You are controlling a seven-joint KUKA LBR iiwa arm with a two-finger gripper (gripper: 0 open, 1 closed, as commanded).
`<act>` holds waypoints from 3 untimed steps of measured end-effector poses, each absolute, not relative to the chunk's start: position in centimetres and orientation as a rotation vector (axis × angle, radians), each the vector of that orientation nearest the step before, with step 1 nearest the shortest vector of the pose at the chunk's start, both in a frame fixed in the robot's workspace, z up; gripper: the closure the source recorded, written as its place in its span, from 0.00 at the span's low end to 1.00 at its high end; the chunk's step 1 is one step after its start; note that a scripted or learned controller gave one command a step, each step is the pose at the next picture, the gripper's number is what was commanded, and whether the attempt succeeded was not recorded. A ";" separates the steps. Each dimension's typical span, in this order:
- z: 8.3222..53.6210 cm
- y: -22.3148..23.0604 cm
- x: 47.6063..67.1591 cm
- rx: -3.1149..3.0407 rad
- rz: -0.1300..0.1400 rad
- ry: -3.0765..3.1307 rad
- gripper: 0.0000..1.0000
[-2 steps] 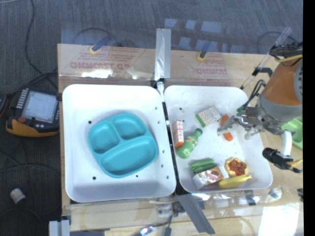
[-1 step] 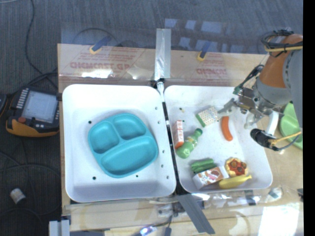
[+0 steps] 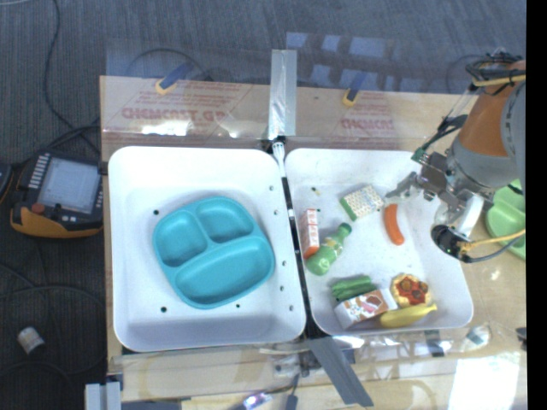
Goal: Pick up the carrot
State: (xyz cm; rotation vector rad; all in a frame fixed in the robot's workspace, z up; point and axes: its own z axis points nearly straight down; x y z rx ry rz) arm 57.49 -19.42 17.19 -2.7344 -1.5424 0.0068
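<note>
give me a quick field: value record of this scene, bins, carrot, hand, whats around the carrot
left bin: holds a blue divided plate
right bin: holds the carrot and other items
carrot: lies on the bin floor, upper right part, not held
hand: above the right bin's upper right, just up and right of the carrot
near carrot: patterned packet to its left, green bottle lower left
front of right bin: banana

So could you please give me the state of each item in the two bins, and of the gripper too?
carrot: lying loose in the right bin, not gripped.
gripper: above the right bin's right side, beside the carrot.
green bottle: lying on its side.
blue divided plate: flat in the left bin, compartments bare.
banana: lying by the front wall.
red-and-white carton: lying against the divider.
</note>
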 end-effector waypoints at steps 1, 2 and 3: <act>16.0 -15.6 55.5 -2.920 0.011 -1.151 0.00; 13.8 -17.0 52.4 -2.871 0.010 -1.270 0.00; 17.6 -18.2 49.6 -2.838 0.007 -1.338 0.00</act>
